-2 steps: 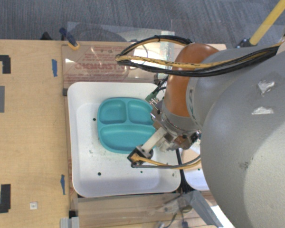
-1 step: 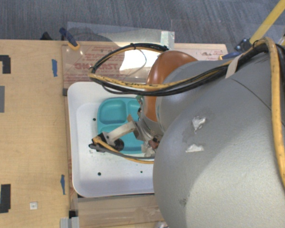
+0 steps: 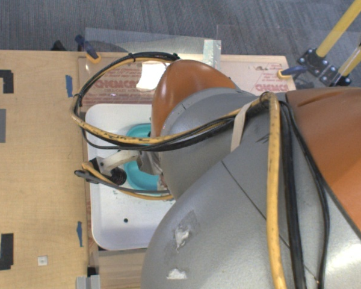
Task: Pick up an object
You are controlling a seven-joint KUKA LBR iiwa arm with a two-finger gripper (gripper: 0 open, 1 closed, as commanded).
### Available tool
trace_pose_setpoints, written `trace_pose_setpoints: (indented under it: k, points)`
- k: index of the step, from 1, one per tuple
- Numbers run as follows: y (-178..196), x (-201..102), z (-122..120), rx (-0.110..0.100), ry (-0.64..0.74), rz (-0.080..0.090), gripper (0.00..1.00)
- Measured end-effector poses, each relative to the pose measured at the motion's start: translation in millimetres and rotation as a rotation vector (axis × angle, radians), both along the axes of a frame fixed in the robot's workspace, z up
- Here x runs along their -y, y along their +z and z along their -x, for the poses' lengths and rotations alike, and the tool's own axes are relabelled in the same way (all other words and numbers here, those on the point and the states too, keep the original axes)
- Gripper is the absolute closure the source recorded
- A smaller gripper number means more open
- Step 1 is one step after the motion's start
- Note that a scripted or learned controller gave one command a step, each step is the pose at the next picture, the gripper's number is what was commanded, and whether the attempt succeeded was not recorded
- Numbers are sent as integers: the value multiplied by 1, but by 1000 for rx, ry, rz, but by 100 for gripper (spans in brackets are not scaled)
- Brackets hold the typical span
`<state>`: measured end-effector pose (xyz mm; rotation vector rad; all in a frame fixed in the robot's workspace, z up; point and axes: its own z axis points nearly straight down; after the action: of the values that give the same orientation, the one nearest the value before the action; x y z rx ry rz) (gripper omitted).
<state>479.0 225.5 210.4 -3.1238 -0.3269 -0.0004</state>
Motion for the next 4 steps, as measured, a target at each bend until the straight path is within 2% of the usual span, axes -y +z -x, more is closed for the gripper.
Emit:
trace_pose_setpoints:
  k: [1,2,3,4]
  points:
    - [-24,3,1,-7,350,0,100]
    - [17,1,-1,1,80,0,100]
    - [-26,1,1,-8,687,0,100]
    - [-43,1,0,-2,129,1,100]
